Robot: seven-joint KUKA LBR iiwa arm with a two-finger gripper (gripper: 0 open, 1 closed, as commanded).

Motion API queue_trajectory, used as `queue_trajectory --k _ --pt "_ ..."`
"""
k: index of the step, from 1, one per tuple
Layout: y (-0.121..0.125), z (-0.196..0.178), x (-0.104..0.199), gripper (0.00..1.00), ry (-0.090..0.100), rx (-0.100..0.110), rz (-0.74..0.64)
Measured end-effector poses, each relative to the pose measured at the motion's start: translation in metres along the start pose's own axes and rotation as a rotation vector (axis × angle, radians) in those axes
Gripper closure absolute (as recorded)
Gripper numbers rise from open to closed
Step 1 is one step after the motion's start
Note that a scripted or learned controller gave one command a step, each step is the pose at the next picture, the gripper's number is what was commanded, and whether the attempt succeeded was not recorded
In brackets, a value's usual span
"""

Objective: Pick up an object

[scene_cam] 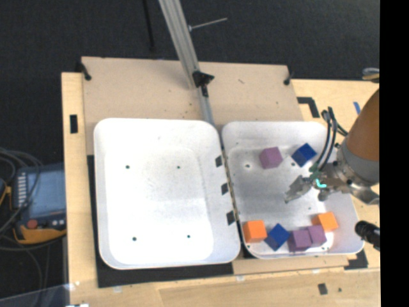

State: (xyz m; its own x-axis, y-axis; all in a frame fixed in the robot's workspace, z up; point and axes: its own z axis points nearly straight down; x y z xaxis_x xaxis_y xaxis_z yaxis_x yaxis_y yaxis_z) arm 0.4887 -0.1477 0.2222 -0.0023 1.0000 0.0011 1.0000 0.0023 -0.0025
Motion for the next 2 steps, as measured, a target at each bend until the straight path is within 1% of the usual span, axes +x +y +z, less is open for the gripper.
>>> queue_trajectory --k 1,2 --pt "0.001 -0.002 0.0 0.0 -0.001 -0.004 0.004" --pt "-0.002 0.061 -0.005 0.0 -0.001 0.003 0.004"
